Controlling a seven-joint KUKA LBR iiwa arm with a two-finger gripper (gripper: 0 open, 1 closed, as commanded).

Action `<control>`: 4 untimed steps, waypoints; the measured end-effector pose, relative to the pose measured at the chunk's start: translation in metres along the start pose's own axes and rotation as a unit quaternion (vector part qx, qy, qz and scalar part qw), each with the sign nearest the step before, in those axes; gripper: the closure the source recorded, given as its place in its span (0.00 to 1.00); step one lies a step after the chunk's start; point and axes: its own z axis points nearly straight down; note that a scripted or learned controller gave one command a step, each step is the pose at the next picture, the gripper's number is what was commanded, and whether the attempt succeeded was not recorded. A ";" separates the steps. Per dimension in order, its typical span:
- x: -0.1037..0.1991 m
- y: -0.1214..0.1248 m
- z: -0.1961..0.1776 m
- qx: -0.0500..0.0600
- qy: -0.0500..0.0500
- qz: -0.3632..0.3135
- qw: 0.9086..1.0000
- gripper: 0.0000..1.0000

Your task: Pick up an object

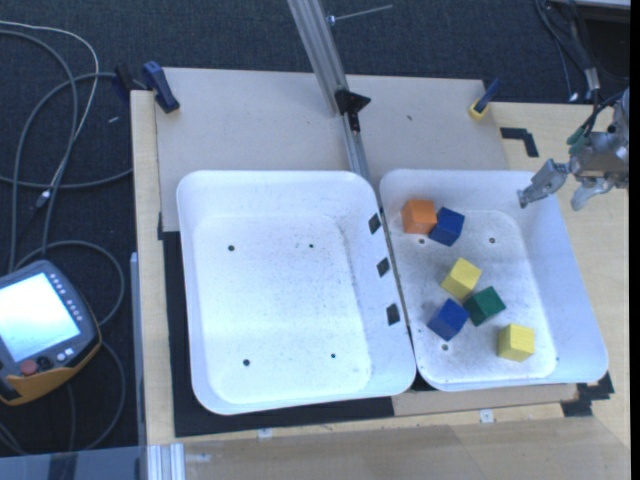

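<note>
Yellow cube (516,342) nearest; end effector (561,187) fingers apart, empty; no legible writing.

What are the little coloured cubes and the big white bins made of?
The cubes, like the orange cube and green cube, look like painted wood or plastic: flat, matte colours, crisp edges. The right bin and left bin look like smooth moulded plastic, speckled with dark marks.
</note>
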 end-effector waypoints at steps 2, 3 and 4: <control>0.059 -0.001 0.164 0.004 0.001 0.001 1.000 0.00; 0.090 -0.042 0.162 0.002 0.002 0.000 1.000 0.00; 0.089 -0.040 0.151 -0.001 0.001 0.000 1.000 1.00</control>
